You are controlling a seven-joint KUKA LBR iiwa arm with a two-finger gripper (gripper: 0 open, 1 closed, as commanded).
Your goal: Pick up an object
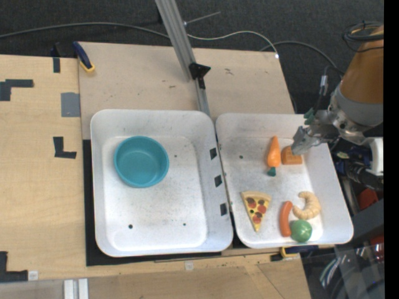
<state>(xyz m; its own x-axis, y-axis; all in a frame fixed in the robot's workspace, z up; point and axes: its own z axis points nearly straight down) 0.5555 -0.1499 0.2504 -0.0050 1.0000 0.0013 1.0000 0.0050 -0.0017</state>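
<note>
Gripper (302, 143) low over the right bin (240, 229), near its right edge, directly above a small orange block (291, 158); from this slant, impossible to tell whether anything is grasped.

Then left to right. In the left bin (103, 229), a teal bowl (141, 161) toward the left edge, alone, well apart from everything else. In the right bin, a toy pizza slice (256, 207) toward the front edge. Further back, a toy carrot (273, 153) lying lengthwise, just beside the orange block. Near the front right corner, a tight cluster: red sausage (285, 217), pale croissant (307, 204), green ball (300, 230), touching or nearly so. Probably scattered as loose grasp targets, with the block the likeliest choice given the placement above it.

Arm (361, 86) reaching in from the right, wrist angled down and leftward toward the block.
</note>
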